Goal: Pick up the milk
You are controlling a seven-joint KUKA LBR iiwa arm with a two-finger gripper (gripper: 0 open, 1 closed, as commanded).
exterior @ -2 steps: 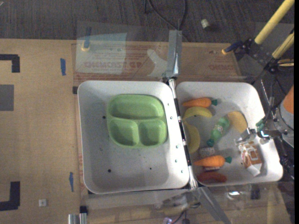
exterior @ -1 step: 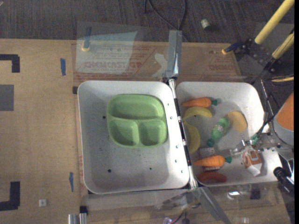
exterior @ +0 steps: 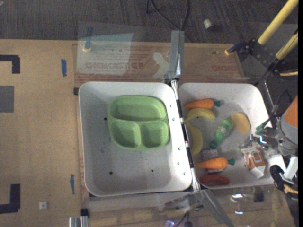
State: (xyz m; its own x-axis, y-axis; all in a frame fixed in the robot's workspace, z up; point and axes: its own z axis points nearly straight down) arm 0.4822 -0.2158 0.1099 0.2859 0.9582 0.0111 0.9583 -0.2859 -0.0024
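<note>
The milk (exterior: 256, 161) is a small white carton with an orange label. It lies tilted against the right wall of the right bin (exterior: 236, 90), in its lower right part. My gripper (exterior: 261, 141) hangs at the bin's right edge, just above and behind the carton, on the grey arm with the orange band (exterior: 291, 113). The view does not show whether the gripper touches the carton.
The right bin also holds two carrots (exterior: 201, 103) (exterior: 214, 163), two bananas (exterior: 199, 115) (exterior: 195, 138), a green bottle (exterior: 221, 131), a yellow piece (exterior: 240, 122) and a red item (exterior: 214, 179). A green divided plate (exterior: 138, 122) sits in the left bin (exterior: 94, 141).
</note>
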